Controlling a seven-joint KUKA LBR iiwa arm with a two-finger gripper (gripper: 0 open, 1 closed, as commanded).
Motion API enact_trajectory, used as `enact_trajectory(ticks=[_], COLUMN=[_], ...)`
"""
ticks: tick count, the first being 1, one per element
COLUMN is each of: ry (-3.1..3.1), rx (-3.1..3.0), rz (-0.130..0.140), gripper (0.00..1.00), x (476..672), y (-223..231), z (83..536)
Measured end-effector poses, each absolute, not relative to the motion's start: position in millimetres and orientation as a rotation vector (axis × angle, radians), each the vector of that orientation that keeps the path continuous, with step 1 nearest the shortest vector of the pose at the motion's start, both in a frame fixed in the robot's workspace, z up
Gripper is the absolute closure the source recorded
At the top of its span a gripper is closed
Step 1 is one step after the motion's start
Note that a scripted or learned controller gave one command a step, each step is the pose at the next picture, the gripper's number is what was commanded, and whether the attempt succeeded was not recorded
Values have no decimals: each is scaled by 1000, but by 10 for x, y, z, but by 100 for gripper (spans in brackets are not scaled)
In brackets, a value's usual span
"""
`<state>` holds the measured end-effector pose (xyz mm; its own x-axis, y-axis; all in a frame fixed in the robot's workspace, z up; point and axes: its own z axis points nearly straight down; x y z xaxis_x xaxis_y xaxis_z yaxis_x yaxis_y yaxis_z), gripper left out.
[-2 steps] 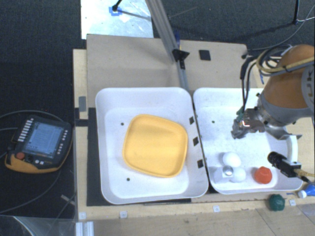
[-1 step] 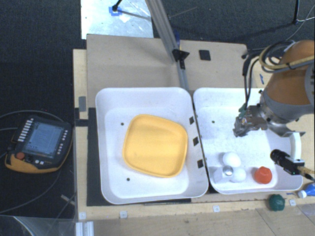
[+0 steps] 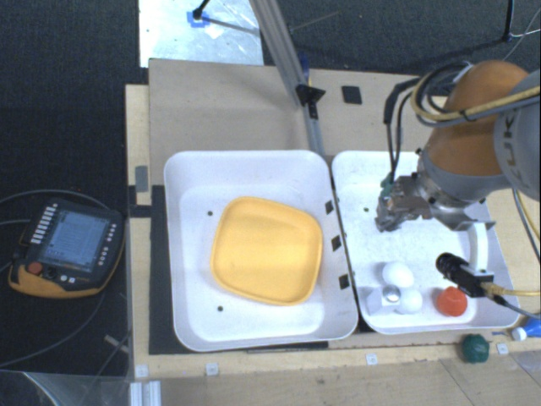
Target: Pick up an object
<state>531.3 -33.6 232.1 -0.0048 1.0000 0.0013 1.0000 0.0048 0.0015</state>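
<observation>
Nothing is lifted yet: the gripper (image 3: 390, 218) hangs over the right bin (image 3: 355, 227), its grasp unreadable from here, while white pieces (image 3: 397, 275) and a red piece (image 3: 451, 301) lie near its front edge.

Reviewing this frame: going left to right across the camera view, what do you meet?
Teach pendant → yellow plate in the left bin → gripper over the right bin → red object → green ball outside the bins.

Two bins side by side on the worktop (image 3: 254, 83).
Left bin (image 3: 182, 252) holds a plate (image 3: 266, 249); right bin (image 3: 355, 227) holds balls (image 3: 399, 286) near its front edge.
</observation>
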Motion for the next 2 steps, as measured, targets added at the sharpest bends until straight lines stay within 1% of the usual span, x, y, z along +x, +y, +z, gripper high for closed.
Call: enact_trajectory(ticks=[1,2], ry=[2227,2228], rx=[2217,2216], rz=[2,2], gripper=[100,100], x=[5253,5140], y=[199,788], z=[2215,2203])
